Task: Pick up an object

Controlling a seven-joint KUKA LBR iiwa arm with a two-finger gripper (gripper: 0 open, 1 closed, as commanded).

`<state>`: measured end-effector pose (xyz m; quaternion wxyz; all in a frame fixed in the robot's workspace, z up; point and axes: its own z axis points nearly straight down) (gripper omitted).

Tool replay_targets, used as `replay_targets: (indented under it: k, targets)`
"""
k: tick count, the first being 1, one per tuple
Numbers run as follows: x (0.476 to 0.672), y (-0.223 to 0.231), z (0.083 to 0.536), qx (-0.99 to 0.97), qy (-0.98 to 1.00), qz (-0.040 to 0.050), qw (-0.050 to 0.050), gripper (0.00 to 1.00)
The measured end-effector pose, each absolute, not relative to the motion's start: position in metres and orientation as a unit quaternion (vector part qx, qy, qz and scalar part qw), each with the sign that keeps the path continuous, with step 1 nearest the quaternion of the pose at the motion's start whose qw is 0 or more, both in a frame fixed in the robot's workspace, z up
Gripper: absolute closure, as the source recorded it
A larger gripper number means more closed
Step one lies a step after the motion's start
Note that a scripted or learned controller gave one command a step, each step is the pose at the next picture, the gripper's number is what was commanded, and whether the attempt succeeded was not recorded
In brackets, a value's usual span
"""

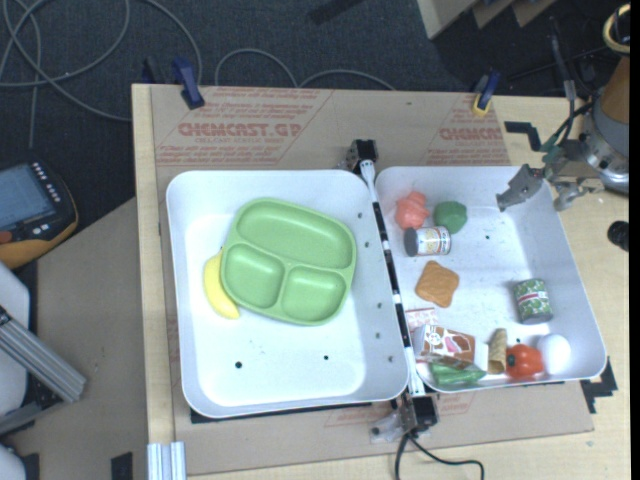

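Two white bins [190, 268] on cardboard: left has one green tray [288, 261], one banana [217, 288] half-hidden; right holds nine-ish small items [437, 283]. Gripper [540, 183] upper right, can't tell its state.

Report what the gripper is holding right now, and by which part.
Nothing is held. The gripper hangs over the upper right edge of the right bin, with no object between its jaws; the nearest items lie apart from it on the bin floor.

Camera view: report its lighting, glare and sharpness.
Camera view: even, soft light with faint shadows; the white egg looks washed out against the right bin; the tool and arm at the right edge are slightly soft; the green tray is crisp.
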<state>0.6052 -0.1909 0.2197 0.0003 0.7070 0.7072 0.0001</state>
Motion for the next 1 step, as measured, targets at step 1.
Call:
replay_targets:
  k: [1]
  targets:
    - [0.5633, -0.2208, 0.0983, 0.706, 0.708, 0.0007, -0.004, 0.00]
